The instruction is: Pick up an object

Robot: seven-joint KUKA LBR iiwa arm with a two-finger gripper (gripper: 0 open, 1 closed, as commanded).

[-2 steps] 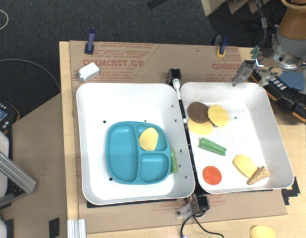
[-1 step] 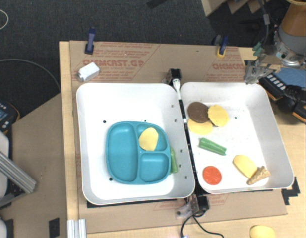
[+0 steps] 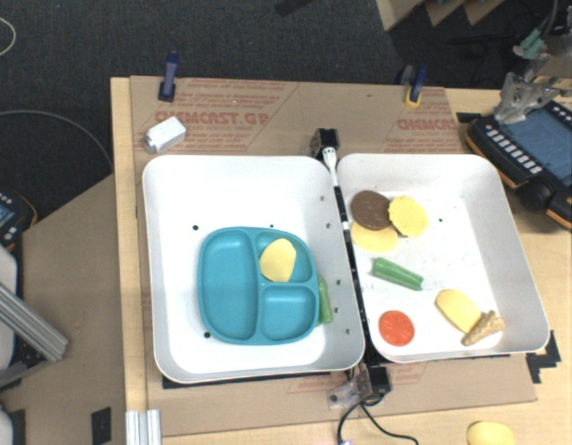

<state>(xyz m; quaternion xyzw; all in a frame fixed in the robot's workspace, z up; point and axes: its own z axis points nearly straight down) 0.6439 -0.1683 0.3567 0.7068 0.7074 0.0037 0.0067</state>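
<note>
The left bin (image 3: pixel 165 248) holds a teal tray (image 3: pixel 239 290) with a yellow piece (image 3: pixel 278 260) in its upper right compartment; the right bin (image 3: pixel 471 179) holds a brown disc (image 3: pixel 367 209), green stick (image 3: pixel 397 273) and red disc (image 3: pixel 396 326).

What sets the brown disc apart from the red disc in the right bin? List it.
1. Colour: the brown disc is dark brown; the red disc is orange-red.
2. Size: the brown disc looks larger than the red disc.
3. Contact: the brown disc overlaps the yellow pieces beside it; the red disc lies apart from everything.
4. Place: the brown disc sits toward the bin's far side, the red disc near its front rim.

Both are flat, round and in the right bin.
</note>
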